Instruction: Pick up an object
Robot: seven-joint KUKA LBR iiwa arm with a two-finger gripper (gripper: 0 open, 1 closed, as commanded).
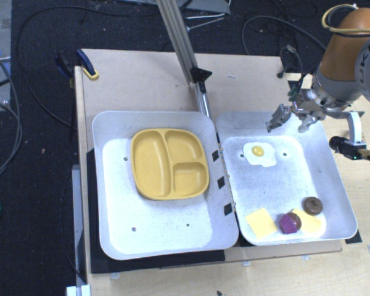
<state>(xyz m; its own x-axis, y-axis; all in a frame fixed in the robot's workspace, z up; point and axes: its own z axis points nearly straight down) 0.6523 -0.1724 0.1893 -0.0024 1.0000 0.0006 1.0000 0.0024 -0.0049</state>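
Observation:
The right bin holds a fried egg near its far edge. A yellow cheese slice, a purple round piece, a second yellow slice and a small brown doughnut lie along its near edge. My gripper hangs over the bin's far rim, up and to the right of the egg. It is open, and nothing sits between its fingers.
The left bin carries a yellow divided plate. A slanted metal pole crosses the bench behind the bins. Black clips sit along the seam between the bins. The arm's orange band is at the upper right.

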